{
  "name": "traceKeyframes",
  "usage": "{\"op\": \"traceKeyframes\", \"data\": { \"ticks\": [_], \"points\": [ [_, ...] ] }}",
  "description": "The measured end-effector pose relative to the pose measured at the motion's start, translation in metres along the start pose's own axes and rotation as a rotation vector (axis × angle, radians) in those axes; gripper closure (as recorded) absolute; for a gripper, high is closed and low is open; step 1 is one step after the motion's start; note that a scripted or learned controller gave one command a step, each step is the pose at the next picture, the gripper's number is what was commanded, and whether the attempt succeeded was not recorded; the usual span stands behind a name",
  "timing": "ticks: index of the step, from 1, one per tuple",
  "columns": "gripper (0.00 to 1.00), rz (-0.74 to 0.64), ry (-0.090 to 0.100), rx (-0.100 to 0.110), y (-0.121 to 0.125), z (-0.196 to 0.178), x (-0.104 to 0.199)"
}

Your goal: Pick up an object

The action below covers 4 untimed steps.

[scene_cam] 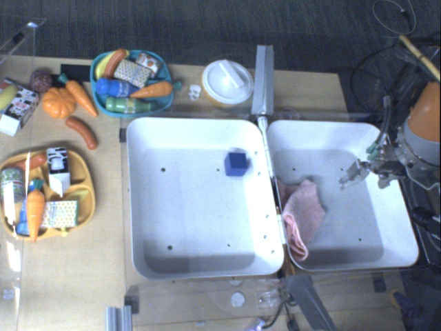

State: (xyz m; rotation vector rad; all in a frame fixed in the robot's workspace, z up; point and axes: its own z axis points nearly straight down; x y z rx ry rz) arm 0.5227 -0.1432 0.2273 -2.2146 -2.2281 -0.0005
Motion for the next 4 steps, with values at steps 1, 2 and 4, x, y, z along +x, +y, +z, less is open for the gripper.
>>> {"op": "traceKeyframes", "data": {
  "ticks": [1, 2, 4],
  "points": [
    [0.00, -0.207, 0.000, -0.003, 0.015, 0.127, 0.026],
    [0.00, -0.125, -0.003, -0.016, 0.064, 0.136, 0.051],
    [0.00, -0.326, -0.005, -0.020, 0.057, 0.135, 0.050]
  ]
}}
